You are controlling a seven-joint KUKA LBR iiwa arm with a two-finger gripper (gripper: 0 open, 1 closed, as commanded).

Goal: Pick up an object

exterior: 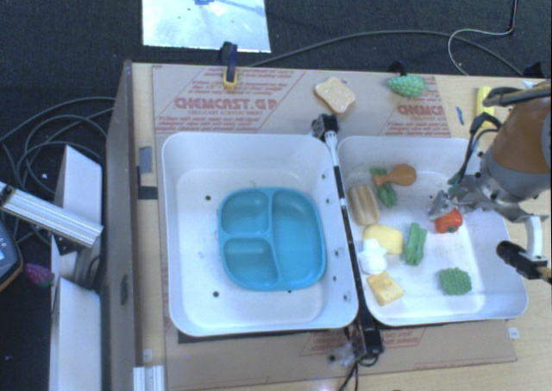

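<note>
Nearest the camera, a yellow cube point(385, 287) and a green broccoli point(455, 280) are lying along the front of the right bin point(509, 299). Just behind them a white piece point(373, 255), a yellow lump point(385, 236) and a green pod point(415, 242) are sitting together. The left bin point(185, 208) is holding a blue tray point(271, 238).

Further back, the gripper point(443, 208) is hanging low over a small red-orange toy point(448, 223), right at its top. Whether its tips are spread or pinching the toy, I cannot tell. This is looking like the grasping step. The next move is calling for a firm pinch on the toy, then a straight lift.

Beyond, a drumstick point(399, 176) is lying near the bin's back wall. On the worktop point(259, 100) behind, bread point(335, 95) and a green toy point(407, 85) are resting.
</note>
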